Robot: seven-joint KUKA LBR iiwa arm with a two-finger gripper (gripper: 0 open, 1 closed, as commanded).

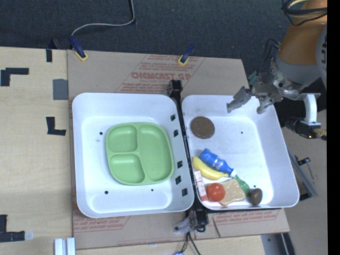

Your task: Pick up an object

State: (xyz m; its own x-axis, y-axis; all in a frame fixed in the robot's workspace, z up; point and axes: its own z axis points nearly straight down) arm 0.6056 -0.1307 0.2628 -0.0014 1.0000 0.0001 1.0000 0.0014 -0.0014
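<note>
My gripper (pixel 248 103) hangs over the far right part of the right bin (pixel 276 142), its two fingers spread open with nothing between them. Below it in that bin lie a brown round cookie (pixel 202 127), a blue bottle (pixel 216 162), a yellow banana (pixel 209 170), a red tomato (pixel 215 192), a slice of bread (pixel 232 192) and a dark brown lump (pixel 255 196). These items cluster at the bin's near left side, well apart from the gripper.
The left bin (pixel 87 142) holds a green divided plate (pixel 139 153). A black divider (pixel 180 142) runs between the bins. Both bins rest on a cardboard sheet (pixel 154 73) with yellow clamps at its far edge.
</note>
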